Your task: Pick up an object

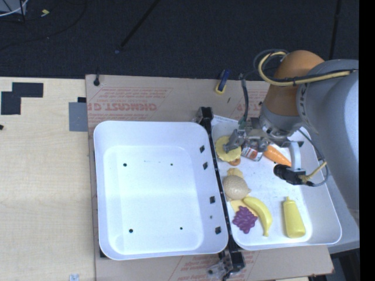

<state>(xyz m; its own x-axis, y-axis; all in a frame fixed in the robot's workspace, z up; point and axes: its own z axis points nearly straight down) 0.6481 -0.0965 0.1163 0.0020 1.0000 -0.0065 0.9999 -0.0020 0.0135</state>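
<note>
My claw (239,140) hovers over the yellow toy (227,151); I can't tell its spread. Looks light, slippery; I'd pinch its middle.

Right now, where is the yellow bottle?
The yellow bottle lies in the right bin, near its front right corner, right of the banana.

Banana (259,213) in right bin (319,230): grapes (244,219) just left, bottle (293,218) right, carrot (275,154) behind.
</note>
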